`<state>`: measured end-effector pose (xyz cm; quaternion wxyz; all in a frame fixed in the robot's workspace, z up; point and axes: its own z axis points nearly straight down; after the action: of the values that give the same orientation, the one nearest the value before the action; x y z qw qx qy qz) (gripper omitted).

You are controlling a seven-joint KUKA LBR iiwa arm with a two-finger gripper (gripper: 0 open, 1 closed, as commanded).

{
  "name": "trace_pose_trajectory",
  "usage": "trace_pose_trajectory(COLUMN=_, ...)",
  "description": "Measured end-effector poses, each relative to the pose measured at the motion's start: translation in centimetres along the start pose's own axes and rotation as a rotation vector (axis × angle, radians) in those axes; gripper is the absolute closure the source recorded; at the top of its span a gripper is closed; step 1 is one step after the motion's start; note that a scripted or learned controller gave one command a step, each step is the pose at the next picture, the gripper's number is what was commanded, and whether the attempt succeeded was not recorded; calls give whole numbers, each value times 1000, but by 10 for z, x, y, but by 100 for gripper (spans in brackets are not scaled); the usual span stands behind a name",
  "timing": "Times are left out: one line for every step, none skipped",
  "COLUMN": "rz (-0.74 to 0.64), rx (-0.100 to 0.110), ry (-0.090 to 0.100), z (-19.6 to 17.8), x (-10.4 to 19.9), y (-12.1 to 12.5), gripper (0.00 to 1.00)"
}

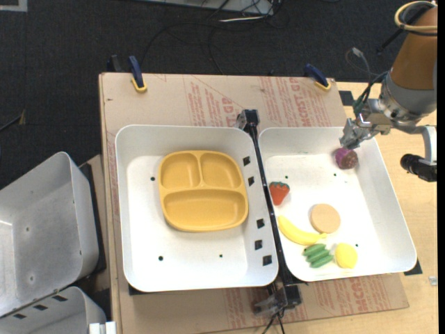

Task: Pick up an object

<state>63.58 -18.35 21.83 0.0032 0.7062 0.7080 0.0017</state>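
The gripper (pixel 350 139) sits at the upper right of the frame, directly above and touching or nearly touching a purple object (pixel 346 158) in the right bin (pixel 389 207); its state cannot be determined. Lower in that bin lie a strawberry (pixel 279 192), banana (pixel 297 232), tan disc (pixel 325 218), green item (pixel 317 255) and lemon (pixel 345 255). The left bin (pixel 135 207) holds a yellow divided tray (pixel 204 191).

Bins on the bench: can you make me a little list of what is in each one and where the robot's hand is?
left bin: a yellow tray with three sections
right bin: strawberry, banana, round tan cookie, green beans, lemon, purple ball
gripper: at the far right corner of the right bin, just above the purple ball
holding anything: cannot tell
arm: grey with an orange band, coming in from the right
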Motion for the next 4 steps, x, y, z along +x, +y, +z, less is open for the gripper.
trace_pose_trajectory(rz=-5, rx=8, ry=4, z=8, x=53, y=-5, gripper=100)
trace_pose_trajectory(rz=-5, rx=8, ry=4, z=7, x=105, y=-17, gripper=100)
trace_pose_trajectory(rz=-5, rx=8, ry=4, z=4, x=150, y=-22, gripper=100)
trace_pose_trajectory(rz=-6, rx=8, ry=4, z=-1, x=198, y=-28, gripper=100)
